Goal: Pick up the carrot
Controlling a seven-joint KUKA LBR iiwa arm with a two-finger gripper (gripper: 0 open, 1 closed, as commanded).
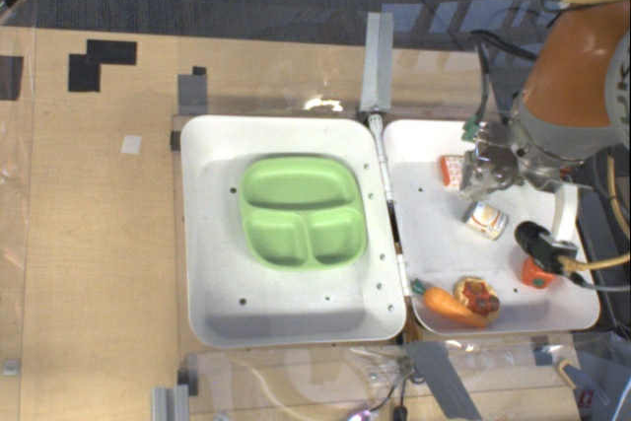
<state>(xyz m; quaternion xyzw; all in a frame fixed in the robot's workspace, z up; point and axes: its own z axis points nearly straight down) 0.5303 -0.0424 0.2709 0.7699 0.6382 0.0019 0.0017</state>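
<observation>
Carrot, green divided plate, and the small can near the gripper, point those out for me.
carrot (452, 307), camera view, middle of its orange body.
green divided plate (300, 180), camera view, floor of its large compartment.
small can (487, 219), camera view, middle of its side.

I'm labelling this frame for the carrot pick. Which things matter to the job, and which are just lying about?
Job:
carrot, front of the right bin
gripper

Lying about:
green divided plate in the left bin
small can
red-and-yellow item by the carrot

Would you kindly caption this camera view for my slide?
Hand poised over the right bin; carrot lies at its near edge.
</observation>
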